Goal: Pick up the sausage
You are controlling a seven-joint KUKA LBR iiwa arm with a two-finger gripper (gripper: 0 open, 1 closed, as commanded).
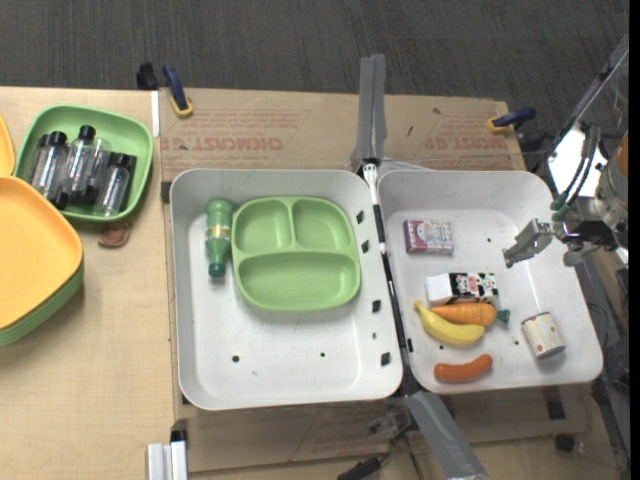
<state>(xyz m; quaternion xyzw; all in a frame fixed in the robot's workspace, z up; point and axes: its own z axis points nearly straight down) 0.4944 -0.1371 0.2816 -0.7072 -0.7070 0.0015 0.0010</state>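
1. Left bin [190, 298]: green divided plate [296, 252] and green bottle [217, 236] just beside it; not task items.
2. Right bin [470, 193]: sausage [463, 369] lies flat near the front edge, just beside banana [449, 328], clear on top for a grasp.
3. Gripper [524, 244] hovers at right, far from sausage, holding nothing; opening: cannot tell.

Sausage [463, 369] lies near the front wall of the right bin [480, 190], open floor to its left and above-right, banana [449, 327] and carrot [463, 314] crowding just behind it, can [542, 334] near its right, gripper [545, 236] over bare floor farther back.
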